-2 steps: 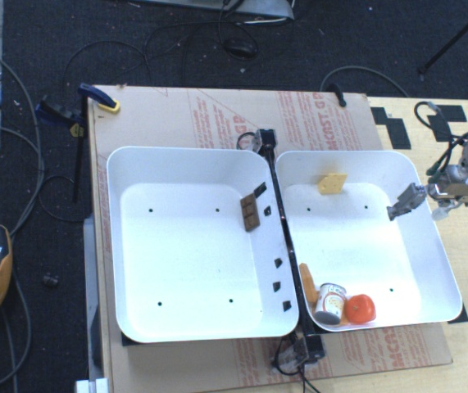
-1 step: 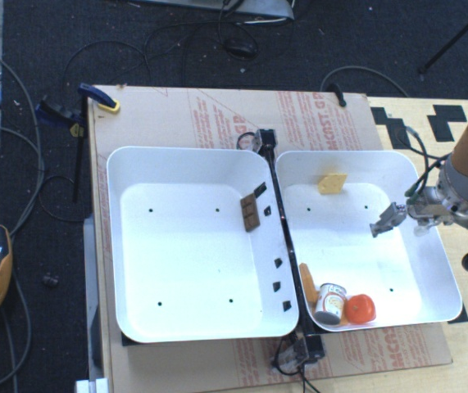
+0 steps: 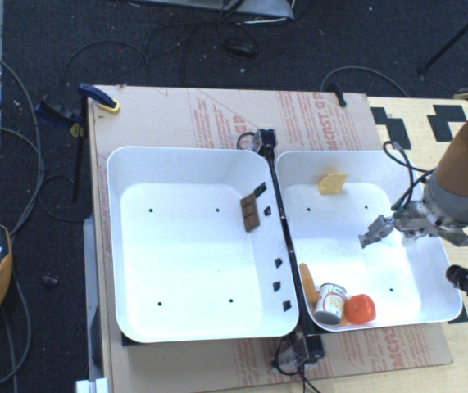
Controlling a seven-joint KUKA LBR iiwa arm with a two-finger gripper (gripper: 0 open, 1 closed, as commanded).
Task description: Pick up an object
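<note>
Pick candidates: small red round tomato-like object (image 3: 361, 308), white printed can (image 3: 329, 300) and orange carrot-like stick (image 3: 307, 282), bunched in the right white bin's (image 3: 430, 301) near corner. Hand (image 3: 374, 232) hovers mid-bin, well apart, holding nothing; finger spread: cannot tell. Yellow wedge (image 3: 332, 183) at far wall. Brown block (image 3: 251, 212) in left bin (image 3: 135, 170).

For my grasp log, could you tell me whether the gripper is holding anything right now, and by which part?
Nothing is held. The gripper hangs over bare floor in the right bin, apart from the yellow piece, can and tomato.
</note>
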